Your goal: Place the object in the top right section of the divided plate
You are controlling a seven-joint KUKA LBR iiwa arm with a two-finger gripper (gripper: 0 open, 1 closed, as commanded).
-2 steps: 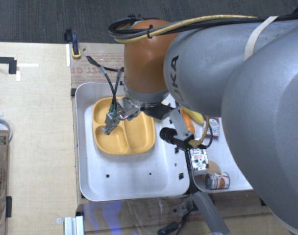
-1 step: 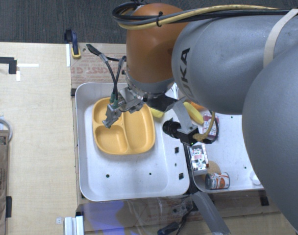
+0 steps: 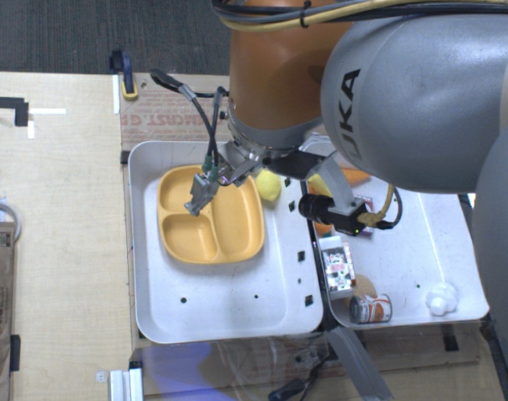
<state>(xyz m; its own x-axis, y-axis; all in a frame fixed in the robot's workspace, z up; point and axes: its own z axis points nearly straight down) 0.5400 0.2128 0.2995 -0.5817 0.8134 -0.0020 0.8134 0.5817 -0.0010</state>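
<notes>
Two bins sit side by side on the bench [image 3: 53,224]: the left bin [image 3: 212,307] holds the divided plate [image 3: 229,224] in its upper half, with a round fruit [image 3: 269,187] just beside the plate's right rim. The pincer [image 3: 200,197] hangs over the plate's middle divider, the arm [image 3: 404,82] reaching in from the right above both bins. In the right bin [image 3: 421,257], a small carton [image 3: 337,267] lies near the shared wall, a can [image 3: 371,309] just below it, and a small lump [image 3: 440,301] sits toward the lower right corner.

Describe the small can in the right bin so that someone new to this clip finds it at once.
Start at the right bin, the one under the grey arm. Follow its near edge to the left corner, beside the divider between the bins. The can lies there on its side below a small printed packet; its red-and-white label and round metal end set it apart.
</notes>
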